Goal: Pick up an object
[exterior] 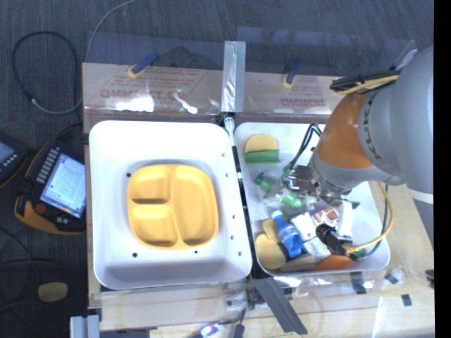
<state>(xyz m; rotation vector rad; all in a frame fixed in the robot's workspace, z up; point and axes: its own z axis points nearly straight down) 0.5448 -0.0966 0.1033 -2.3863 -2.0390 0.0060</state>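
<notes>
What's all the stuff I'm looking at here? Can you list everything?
Bins: 2, white, side by side on the bench; left bin, right bin.
Divided tray: 1, yellow, in the left bin.
Sponge: 1, yellow on green, far corner of the right bin.
Bottle: 1, blue, near end of the right bin.
Small jumbled items: several, green, white and orange, in the right bin; too cluttered to count.
Handheld control screen: 1, orange and black, on the floor to the left.
Clips: 2, blue and yellow, behind the bins.
Arm: 1, grey with orange band, over the right bin.
Pincer: 1, dark, down among the clutter.
</notes>
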